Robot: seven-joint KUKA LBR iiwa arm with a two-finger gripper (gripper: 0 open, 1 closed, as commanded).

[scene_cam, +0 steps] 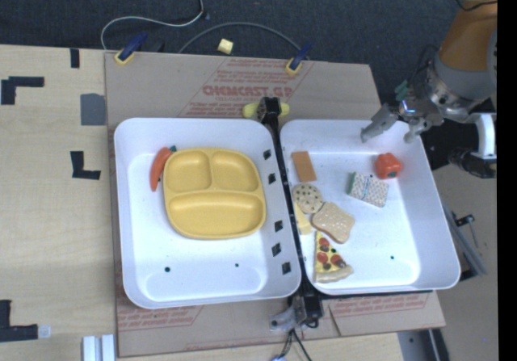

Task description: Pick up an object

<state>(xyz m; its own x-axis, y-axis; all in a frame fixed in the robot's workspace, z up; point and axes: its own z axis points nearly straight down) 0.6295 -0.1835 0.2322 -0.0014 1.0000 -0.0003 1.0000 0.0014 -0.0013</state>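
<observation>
the end effector hovers with fingers spread and nothing between them over the far right corner of the right white bin, and the small red-orange rounded toy lies just below it, toward the bin's middle.

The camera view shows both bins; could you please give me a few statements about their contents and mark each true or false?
1. The yellow divided plate lies in the left bin. True.
2. The pizza slice lies on the plate. False: it lies in the right bin, near its front.
3. The gripper hangs over the right bin's far edge. True.
4. The carrot lies in the right bin. False: it is in the left bin, beside the plate.
5. The gripper holds the red toy. False: the toy lies apart on the bin floor.
</observation>
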